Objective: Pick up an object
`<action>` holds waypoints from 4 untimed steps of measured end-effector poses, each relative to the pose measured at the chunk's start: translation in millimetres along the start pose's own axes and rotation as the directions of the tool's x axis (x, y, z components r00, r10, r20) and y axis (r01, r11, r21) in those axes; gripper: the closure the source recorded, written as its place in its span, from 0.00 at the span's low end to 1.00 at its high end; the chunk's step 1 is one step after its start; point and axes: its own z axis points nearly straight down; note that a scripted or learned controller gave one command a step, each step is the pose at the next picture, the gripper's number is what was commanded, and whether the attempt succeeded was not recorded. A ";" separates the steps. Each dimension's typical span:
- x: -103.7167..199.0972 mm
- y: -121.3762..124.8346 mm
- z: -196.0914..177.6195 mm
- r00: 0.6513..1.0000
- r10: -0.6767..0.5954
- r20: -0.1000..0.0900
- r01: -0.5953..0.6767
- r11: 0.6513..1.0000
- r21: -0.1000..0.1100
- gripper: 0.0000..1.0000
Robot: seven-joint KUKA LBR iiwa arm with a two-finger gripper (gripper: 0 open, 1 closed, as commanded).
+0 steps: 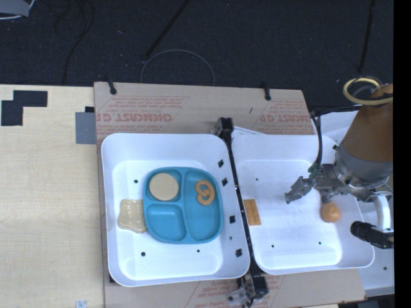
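Small orange-brown ball [330, 212] lying on the floor of the right bin [282, 262], near its right wall, about halfway between the far and near edges. Not held by anything, as far as visible. Jaws [297, 191] just to its left and slightly toward the far edge, hanging low over the bin floor; dark finger parts pointing left, away from the ball. Whether open or closed: cannot tell, too dark and too small, and nothing seen between them.

Possible trouble from here, as a judgement only:
- Closing on bare floor, because the ball sits beside the jaws and not between them.
- Pushing the ball against the right wall when coming down, since round and likely to roll.
- Striking the wall itself, because of so little room there.

In the left bin [122, 262], well apart: blue divided tray [173, 226] with a round beige disc [163, 186] in one compartment and a pretzel-like piece [205, 192] in another; pale yellowish piece [131, 215] touching the tray's left side. Small orange tag [252, 212] near the divider between the bins.

Hard to make out: wrist partly cut off at the right edge; exact nature of the ball and the pale piece unclear.
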 end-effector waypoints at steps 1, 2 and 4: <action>-0.2 2.8 -6.2 1.000 -0.002 0.002 0.002 1.000 -0.012 0.00; 3.2 -4.6 55.2 1.000 -0.002 0.001 0.002 1.000 -0.007 0.00; 2.7 -3.6 87.6 1.000 0.004 0.002 -0.004 1.000 -0.014 1.00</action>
